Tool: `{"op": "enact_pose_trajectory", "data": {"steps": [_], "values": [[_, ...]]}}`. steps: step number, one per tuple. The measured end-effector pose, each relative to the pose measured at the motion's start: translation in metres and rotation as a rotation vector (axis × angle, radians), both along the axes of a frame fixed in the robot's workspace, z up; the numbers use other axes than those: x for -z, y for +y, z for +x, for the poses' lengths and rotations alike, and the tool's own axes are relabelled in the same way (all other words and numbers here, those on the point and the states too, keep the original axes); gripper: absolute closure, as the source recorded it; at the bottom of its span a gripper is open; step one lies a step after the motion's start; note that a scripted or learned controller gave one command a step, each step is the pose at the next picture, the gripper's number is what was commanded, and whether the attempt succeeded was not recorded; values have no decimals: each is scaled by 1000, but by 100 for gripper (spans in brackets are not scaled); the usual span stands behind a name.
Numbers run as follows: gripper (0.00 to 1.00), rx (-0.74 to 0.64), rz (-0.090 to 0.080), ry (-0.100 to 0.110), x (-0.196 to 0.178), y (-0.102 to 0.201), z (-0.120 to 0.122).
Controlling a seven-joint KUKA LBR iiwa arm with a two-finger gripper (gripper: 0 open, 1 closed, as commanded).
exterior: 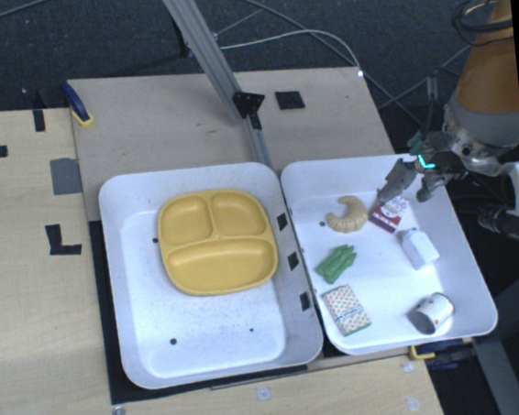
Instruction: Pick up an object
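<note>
Gripper [407, 185] over the right bin's [455, 315] far right corner, beside a red-and-white packet [390, 214].

Fingers spread apart, holding nothing. Open floor lies mid-bin between croissant [348, 214], green toy [336, 262], white block [420, 248], patterned card [346, 309] and cup [432, 313].

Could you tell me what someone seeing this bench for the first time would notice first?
Most likely the yellow divided plate, lying alone in the left bin. Next, the right bin with its scatter of small things: a tan croissant, a green pea pod, a patterned packet and a white cup on its side. The gripper hangs above that bin's far right corner, near a red and white packet.
</note>
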State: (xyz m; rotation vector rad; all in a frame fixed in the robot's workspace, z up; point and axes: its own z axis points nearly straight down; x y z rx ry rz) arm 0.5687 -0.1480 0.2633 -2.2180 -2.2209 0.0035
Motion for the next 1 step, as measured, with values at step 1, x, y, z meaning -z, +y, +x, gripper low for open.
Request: {"op": "enact_pose_trajectory", "data": {"steps": [1], "values": [[0, 0, 0, -2, -1, 0, 0]]}}
